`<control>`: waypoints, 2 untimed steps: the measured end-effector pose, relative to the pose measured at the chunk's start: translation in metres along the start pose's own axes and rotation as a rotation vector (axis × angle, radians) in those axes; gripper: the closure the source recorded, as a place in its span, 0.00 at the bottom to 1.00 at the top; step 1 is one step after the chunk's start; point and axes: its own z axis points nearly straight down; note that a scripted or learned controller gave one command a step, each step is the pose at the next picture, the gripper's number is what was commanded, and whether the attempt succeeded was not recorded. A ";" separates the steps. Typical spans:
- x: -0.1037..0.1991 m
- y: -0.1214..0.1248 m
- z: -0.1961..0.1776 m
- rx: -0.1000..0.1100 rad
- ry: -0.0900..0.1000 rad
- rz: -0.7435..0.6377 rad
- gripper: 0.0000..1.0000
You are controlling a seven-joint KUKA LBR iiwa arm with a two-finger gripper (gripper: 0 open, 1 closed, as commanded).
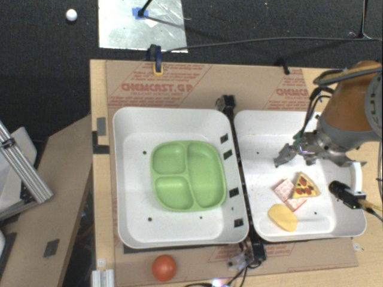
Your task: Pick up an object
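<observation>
From my seat, the gripper point(286, 156) hangs over the upper part of the right bin point(263, 220), reaching in from the right; I cannot tell whether its fingers are parted or together. Nothing visibly sits between them. Below it in that bin lie a pizza slice toy point(305, 186), touching a pink-and-white piece point(286, 191), with a yellow lump point(282, 217) just beneath those. The left bin point(128, 160) holds a green divided plate point(188, 175). On the worktop point(197, 79) near the front edge rests an orange-red ball point(163, 267).
</observation>
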 end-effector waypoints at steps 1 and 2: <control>-0.002 0.000 0.062 -0.001 0.000 0.000 0.00; -0.002 0.001 0.048 -0.005 -0.001 -0.001 1.00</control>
